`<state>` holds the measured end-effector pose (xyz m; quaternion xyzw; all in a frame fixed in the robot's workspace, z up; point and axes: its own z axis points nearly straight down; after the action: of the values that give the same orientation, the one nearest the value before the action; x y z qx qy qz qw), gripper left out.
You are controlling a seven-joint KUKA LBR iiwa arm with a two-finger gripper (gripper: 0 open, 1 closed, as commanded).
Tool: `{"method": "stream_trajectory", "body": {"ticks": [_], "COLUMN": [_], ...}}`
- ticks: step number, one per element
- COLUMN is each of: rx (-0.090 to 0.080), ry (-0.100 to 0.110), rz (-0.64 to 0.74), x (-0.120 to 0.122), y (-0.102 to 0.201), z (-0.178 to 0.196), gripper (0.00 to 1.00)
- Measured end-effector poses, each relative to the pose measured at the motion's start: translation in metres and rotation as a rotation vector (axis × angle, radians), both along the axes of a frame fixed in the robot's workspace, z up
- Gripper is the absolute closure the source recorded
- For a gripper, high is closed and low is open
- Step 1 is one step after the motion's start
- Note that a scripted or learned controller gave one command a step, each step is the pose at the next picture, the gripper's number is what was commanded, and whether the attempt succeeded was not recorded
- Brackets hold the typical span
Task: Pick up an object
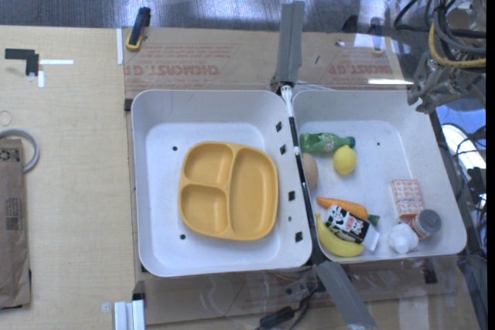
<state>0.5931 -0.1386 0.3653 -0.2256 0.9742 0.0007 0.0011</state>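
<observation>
Objects for picking: all lie in the right bin (383, 110). Far-left part: green bottle (325, 141), lemon (344, 160), brownish rounded item (310, 171) against the dividing wall. Near-left corner: carrot (343, 207), banana (338, 242), black-and-white packet (348, 226) resting on both. Near-right corner: small orange carton (406, 198), jar (426, 223), white lump (402, 239). Left bin (155, 166): yellow divided plate (229, 189). Gripper: state cannot be told; the arm's cabling sits at far right, above the bin's corner. Progress: nothing lifted; selection, descent, grasp and lift all appear outstanding.
</observation>
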Motion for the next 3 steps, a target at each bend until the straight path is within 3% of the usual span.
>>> {"method": "stream_trajectory", "body": {"ticks": [1,2,3], "rx": [0.001,0.002,0.002], "ry": [0.003,0.0,0.0], "rz": [0.243,0.755,0.756], "x": [-0.045,-0.024,-0.024], "y": [0.039,0.053,0.052], "z": [-0.05,-0.006,-0.006], "gripper": [1.0,1.0,0.0]}}
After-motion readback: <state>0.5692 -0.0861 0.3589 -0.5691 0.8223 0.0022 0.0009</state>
